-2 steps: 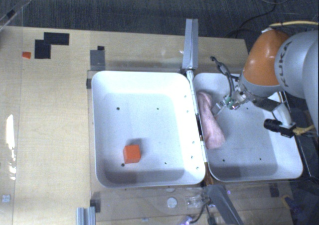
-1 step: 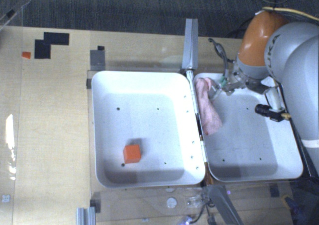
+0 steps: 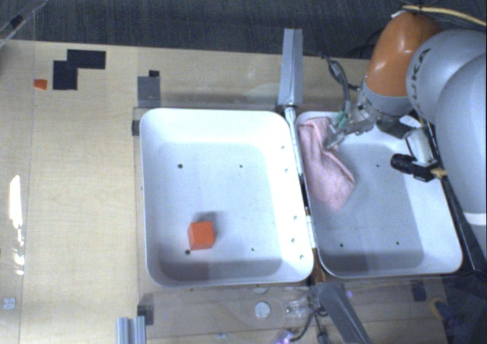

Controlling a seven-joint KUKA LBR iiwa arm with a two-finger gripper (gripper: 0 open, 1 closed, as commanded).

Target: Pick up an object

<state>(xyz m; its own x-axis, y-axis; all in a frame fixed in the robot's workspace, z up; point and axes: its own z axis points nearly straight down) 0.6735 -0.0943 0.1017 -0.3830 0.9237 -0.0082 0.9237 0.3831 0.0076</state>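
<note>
A pink cloth (image 3: 329, 171) lies crumpled along the left wall of the right bin (image 3: 396, 255). A small orange block (image 3: 202, 235) sits near the front left of the left bin (image 3: 221, 137). My gripper (image 3: 335, 135) hangs over the back left corner of the right bin, with its tip down against the upper edge of the pink cloth. The grey arm with its orange band (image 3: 399, 53) reaches in from the right, above the bin's back edge.
A grey upright post (image 3: 291, 68) stands behind the seam between the two bins. Black cables and a black connector (image 3: 411, 164) trail over the right bin's back right part. Black and orange markers (image 3: 65, 72) lie on the bench at far left.
</note>
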